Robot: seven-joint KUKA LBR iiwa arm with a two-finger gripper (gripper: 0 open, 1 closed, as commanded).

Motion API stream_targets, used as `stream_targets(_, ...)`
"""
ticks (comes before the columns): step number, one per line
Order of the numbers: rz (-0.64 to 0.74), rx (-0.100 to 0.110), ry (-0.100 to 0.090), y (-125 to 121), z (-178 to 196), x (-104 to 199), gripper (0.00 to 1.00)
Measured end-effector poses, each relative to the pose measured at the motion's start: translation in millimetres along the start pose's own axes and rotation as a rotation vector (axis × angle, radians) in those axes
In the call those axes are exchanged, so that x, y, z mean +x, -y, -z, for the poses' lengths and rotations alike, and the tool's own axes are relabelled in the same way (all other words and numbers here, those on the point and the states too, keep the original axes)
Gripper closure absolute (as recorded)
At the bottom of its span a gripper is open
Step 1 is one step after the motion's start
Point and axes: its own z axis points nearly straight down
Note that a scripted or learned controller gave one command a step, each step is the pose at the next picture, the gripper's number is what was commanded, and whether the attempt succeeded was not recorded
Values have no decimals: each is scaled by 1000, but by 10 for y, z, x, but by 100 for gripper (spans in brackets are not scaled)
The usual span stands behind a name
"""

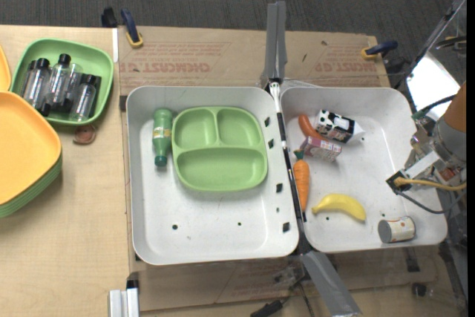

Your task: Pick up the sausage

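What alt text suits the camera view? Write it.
The sausage lies in the right bin by a carton, carrot and banana; the arm hangs at that bin's right edge. The left bin holds a green plate and bottle.

Left bin (208,226): green divided plate (220,148) lay toward far edge, green bottle (162,136) just beside it by left wall. Right bin (375,159): carrot (301,182) against left wall, banana (340,206) near front edge, cow-print carton (335,125) touched pink packet (322,148) toward far left corner, grey can (396,229) sat in front right corner.
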Motion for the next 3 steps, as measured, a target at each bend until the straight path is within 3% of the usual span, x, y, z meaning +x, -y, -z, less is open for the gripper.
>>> stream_targets(1, -222, -1, -1, 53, 289, -100, 100)
stream_targets(2, -60, 5, 0, 205, -259, -358, 100)
stream_targets(3, -230, -1, 0, 186, 347, -363, 100)
